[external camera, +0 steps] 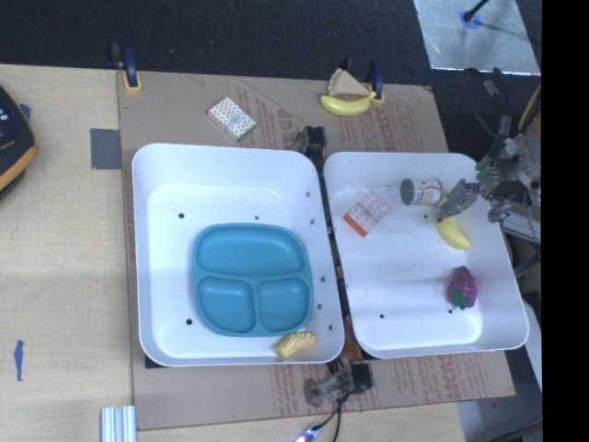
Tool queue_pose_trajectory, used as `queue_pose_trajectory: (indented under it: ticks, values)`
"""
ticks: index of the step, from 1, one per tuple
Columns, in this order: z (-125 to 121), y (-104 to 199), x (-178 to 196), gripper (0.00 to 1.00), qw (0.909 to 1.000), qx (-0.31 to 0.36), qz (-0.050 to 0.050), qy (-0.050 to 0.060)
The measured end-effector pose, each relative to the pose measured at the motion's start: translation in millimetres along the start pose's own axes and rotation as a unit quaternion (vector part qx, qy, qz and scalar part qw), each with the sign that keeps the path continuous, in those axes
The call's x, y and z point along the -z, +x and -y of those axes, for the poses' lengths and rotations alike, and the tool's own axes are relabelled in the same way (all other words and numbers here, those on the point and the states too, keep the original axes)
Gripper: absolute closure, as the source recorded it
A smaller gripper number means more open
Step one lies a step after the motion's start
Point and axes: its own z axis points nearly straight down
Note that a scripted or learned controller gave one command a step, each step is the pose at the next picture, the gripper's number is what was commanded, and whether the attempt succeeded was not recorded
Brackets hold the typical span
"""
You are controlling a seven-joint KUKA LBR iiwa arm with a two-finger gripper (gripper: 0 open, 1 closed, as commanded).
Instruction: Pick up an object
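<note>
In the right bin (405, 334) lie a yellow banana-shaped toy (454, 234), a purple object (462, 287), a small grey-and-white bottle (421, 192) on its side, and a red-and-white packet (367, 213). My gripper (477, 199) comes in over the bin's right rim. It sits just above and to the right of the yellow toy, close to the bottle. I see nothing held in it. The left bin (161, 247) holds a blue divided plate (251, 277) and a small yellow object (294, 343) by its front wall.
Outside the bins, on the cardboard at the back, lie a banana with a sandwich toy (348, 96) and a patterned square packet (231, 117). Blue clamps (131, 69) pin the cardboard. A black-and-yellow device (13, 141) sits at the far left.
</note>
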Motion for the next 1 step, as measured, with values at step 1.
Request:
queue_pose_trajectory:
  ticks: [1]
  values:
    - [-24.9,-37.6,-107.3,0.0,1.0,0.0,0.0,0.001]
